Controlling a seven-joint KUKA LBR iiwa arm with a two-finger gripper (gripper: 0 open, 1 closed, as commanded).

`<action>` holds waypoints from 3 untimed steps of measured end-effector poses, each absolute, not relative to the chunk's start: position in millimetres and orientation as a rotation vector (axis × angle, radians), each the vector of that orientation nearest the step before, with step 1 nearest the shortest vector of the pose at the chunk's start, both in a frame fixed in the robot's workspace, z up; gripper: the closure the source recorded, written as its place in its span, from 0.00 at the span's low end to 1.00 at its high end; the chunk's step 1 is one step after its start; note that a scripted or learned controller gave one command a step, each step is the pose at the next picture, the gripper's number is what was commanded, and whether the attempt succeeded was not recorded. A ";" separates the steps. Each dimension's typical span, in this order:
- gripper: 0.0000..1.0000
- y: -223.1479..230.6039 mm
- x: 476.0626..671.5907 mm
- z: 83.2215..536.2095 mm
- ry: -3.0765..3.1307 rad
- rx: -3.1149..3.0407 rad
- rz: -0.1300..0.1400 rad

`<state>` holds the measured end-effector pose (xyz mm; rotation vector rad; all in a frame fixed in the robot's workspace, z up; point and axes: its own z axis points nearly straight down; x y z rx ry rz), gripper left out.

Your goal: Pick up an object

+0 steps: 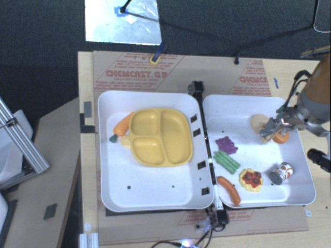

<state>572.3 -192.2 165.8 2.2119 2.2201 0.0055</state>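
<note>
My gripper hangs low over the far right part of the right bin. It sits between a tan round piece on its left and a small orange piece on its right. The gripper partly covers the orange piece, and I cannot tell whether it touches it. Nearer the front of this bin lie a purple grape bunch, a green bean pod, a red sausage, a yellow dish with red sauce and a small tin can on its side.
The left bin holds a yellow divided plate with a toy carrot at its left edge. A black divider runs between the bins. The arm's grey and orange wrist rises at the right edge.
</note>
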 end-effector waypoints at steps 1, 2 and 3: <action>1.00 -192.7 574.2 220.2 2.221 2.212 0.006; 1.00 -146.3 575.8 225.7 2.231 2.212 0.005; 1.00 -90.8 558.8 225.3 2.232 2.212 0.004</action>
